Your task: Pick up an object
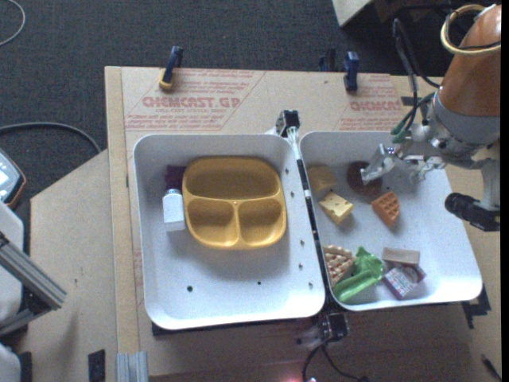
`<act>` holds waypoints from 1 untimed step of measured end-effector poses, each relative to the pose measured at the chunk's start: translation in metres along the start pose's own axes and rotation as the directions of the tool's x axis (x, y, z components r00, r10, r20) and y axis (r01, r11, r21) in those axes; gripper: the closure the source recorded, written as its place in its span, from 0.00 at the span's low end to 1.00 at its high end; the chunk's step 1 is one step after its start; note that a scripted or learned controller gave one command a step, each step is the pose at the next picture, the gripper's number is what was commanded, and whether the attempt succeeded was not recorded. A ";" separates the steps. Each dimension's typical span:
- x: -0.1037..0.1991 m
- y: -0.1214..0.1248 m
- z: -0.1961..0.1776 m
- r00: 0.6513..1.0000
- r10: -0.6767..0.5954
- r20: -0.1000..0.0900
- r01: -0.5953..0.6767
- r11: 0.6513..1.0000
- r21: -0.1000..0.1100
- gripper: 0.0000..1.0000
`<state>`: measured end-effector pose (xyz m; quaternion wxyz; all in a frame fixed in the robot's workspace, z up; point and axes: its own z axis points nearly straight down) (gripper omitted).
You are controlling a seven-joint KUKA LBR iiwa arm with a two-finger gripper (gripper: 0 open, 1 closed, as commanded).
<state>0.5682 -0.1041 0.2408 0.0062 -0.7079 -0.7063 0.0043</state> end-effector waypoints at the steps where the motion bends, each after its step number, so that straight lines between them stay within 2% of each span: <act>1: 0.000 0.002 -0.007 1.000 -0.002 0.002 0.002 1.000 -0.013 0.00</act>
